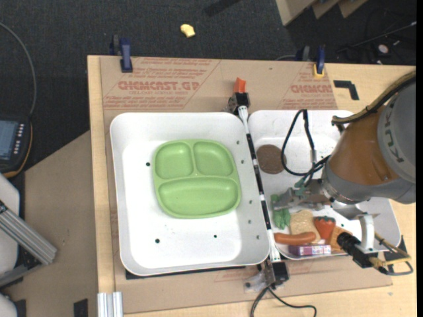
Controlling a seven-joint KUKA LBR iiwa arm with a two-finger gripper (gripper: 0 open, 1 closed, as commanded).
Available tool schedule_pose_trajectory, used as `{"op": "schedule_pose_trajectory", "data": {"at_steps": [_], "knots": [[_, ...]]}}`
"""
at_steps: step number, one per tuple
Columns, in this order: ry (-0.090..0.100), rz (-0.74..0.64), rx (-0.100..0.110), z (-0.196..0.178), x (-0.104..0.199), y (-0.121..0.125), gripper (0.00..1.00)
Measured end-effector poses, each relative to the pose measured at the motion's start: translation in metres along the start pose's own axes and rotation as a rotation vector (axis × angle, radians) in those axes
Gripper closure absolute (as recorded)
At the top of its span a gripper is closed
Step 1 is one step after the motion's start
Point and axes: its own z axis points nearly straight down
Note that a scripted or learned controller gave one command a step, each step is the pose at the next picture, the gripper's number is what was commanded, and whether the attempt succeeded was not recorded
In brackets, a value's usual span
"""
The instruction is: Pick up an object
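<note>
Nothing lifted yet: my gripper hangs over the toy food at the right bin's six o'clock.

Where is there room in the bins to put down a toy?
The left bin has bare white floor all around the green divided plate, widest along the near edge. The right bin is crowded: the arm hangs over it, and the brown disc, sausage and other food pieces fill its near corner.
</note>
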Motion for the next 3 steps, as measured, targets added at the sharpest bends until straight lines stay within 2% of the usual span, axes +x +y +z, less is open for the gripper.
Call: {"op": "schedule_pose_trajectory", "data": {"at_steps": [1, 2, 3], "knots": [[0.001, -0.003, 0.006, 0.001, 0.001, 0.007, 0.00], [0.000, -0.003, 0.004, 0.001, 0.001, 0.031, 0.00], [0.002, -0.002, 0.002, 0.001, -0.004, 0.028, 0.00]]}}
